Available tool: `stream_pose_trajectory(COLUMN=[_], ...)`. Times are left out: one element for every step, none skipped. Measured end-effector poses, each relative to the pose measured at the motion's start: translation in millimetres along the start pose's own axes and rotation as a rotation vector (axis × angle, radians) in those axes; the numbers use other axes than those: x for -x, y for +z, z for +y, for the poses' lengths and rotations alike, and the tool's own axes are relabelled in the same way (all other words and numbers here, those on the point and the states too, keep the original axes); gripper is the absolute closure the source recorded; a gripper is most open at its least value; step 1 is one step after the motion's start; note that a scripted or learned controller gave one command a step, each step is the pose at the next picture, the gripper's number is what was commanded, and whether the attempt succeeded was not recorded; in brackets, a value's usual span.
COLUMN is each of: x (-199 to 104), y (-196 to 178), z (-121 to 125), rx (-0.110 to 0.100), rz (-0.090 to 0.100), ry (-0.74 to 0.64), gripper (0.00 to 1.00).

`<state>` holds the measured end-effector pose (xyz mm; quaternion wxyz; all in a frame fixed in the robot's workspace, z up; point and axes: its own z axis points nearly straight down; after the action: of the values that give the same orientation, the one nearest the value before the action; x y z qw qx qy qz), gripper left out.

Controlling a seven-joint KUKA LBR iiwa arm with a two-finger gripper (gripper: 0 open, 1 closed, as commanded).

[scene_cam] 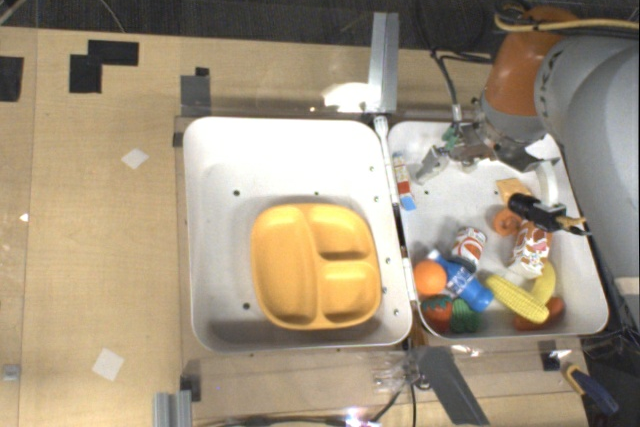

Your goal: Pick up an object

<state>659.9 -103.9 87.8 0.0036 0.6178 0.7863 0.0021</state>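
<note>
At upper right of the frame, tool over the right bin, grip state unclear; toys heaped toward lower right.

The grey arm is reaching in from the right, its orange band showing above the wrist, and the tool is pointing leftward and down, hanging low at the arm's end.
</note>
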Motion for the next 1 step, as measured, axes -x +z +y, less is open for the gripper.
stream_pose_trajectory(x=[78.7], y=[-48.6], z=[-7.3], rx=[0.003], rz=[-0.005], ry=[-0.008], gripper=[0.00])
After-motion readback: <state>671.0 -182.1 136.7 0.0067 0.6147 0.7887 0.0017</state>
